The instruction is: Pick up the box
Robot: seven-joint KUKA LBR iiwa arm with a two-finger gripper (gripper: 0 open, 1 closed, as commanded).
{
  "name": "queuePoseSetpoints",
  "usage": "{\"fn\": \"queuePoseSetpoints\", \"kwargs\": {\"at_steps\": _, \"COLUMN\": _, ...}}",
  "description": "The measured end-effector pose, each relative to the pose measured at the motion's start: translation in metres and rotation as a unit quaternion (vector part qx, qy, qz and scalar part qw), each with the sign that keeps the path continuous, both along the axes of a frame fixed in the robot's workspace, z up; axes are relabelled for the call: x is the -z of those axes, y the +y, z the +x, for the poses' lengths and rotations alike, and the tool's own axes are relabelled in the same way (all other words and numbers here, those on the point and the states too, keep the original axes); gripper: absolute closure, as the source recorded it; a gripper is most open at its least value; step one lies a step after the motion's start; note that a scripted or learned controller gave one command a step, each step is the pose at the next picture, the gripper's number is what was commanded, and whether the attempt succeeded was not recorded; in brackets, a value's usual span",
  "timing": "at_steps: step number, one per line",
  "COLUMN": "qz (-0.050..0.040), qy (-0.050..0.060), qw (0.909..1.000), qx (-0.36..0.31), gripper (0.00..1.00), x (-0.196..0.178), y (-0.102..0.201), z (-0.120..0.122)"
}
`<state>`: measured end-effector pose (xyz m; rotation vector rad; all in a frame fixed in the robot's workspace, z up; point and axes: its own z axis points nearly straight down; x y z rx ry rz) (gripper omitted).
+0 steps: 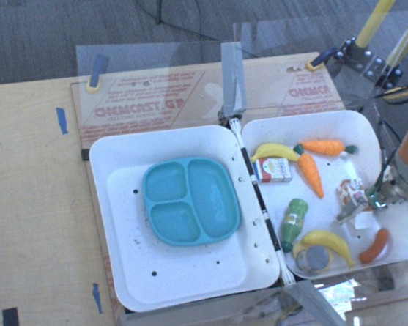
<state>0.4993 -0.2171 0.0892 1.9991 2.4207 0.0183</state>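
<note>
I count two shallow white bins side by side on the wooden tabletop point(36, 238). The left white bin point(130, 278) holds one thing: a teal plastic plate with three compartments point(192, 201), lying flat near its middle.

The right white bin point(354, 122) holds the rest. I count two yellow toy bananas, one at the top left point(276, 150) and one at the bottom point(326, 243). There are two orange toy carrots: one lying across the top point(324, 147), the other running down from it at a slant point(311, 175). I also see one green plastic bottle point(294, 221), tilted, its cap end toward the lower left; one reddish sausage-shaped toy point(373, 245) in the lower right corner; one small grey round piece point(316, 258) tucked against the lower banana; and one small crumpled white-and-red packet point(351, 192) by the arm's tip.

The small red-and-white carton box point(273, 169) lies in the upper left part of the right bin, just below the upper banana and close beside the slanted carrot. It lies flat, its long axis running left to right, nearly parallel to the bin's top wall.

My end effector point(357, 208) sits low at the right side of the right bin, just beside the packet and well apart from the box. I cannot tell from here how it is set.
</note>
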Motion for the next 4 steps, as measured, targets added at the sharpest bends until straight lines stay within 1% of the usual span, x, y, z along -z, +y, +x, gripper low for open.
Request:
{"fn": "queuePoseSetpoints", "kwargs": {"at_steps": 1, "qz": -0.0046, "qy": -0.002, "qw": 1.0000, "qx": 0.003, "gripper": 1.00, "x": -0.010, "y": -0.005, "z": -0.001}}
{"fn": "queuePoseSetpoints", "kwargs": {"at_steps": 2, "qz": -0.0069, "qy": -0.001, "qw": 0.9907, "qx": -0.136, "gripper": 1.00, "x": -0.002, "y": -0.008, "z": -0.002}}
{"fn": "queuePoseSetpoints", "kwargs": {"at_steps": 3, "qz": -0.0048, "qy": 0.003, "qw": 0.9876, "qx": -0.157, "gripper": 1.00, "x": -0.088, "y": 0.071, "z": -0.008}}
{"fn": "queuePoseSetpoints", "kwargs": {"at_steps": 4, "qz": -0.0057, "qy": 0.002, "qw": 0.9830, "qx": -0.183, "gripper": 1.00, "x": -0.005, "y": 0.063, "z": 0.051}}
